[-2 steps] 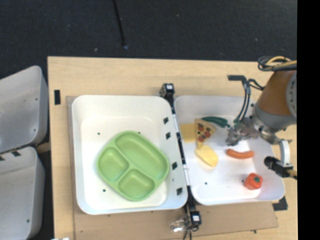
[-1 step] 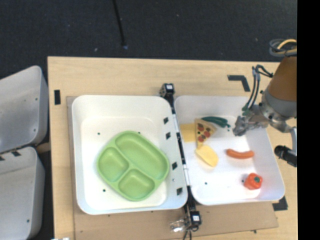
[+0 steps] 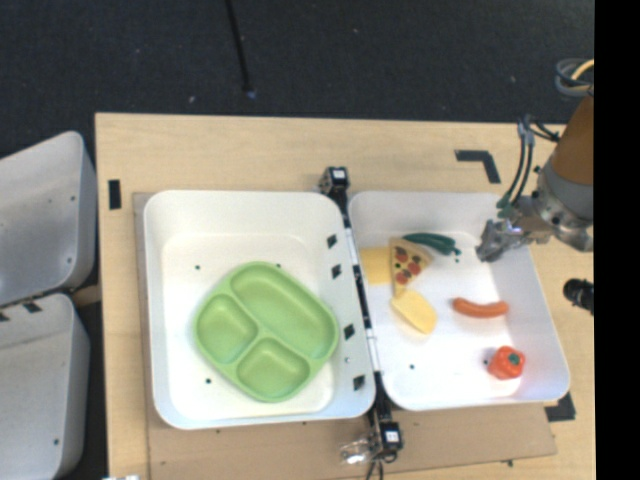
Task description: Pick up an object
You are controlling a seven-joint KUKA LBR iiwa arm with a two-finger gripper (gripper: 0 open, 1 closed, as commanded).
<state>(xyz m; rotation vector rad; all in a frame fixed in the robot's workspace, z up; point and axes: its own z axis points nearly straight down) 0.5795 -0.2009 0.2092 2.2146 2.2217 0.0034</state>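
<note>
Claw [image 3: 492,240] over the right bin [image 3: 530,388]
A green pepper [image 3: 432,241] lies just left of it; claw's grip state cannot be told.

The jaws hang over the right bin [image 3: 545,388] at its far right side. Just left of them lies the pepper [image 3: 432,240], with the pizza slice [image 3: 408,262] beyond it. Nearer the camera than the jaws lie the sausage [image 3: 480,308] and the tomato [image 3: 506,363]. Far left, in the left bin [image 3: 170,238], sits the divided plate [image 3: 264,330].

Green divided plate [image 3: 265,330] — left bin [image 3: 165,230]
</note>
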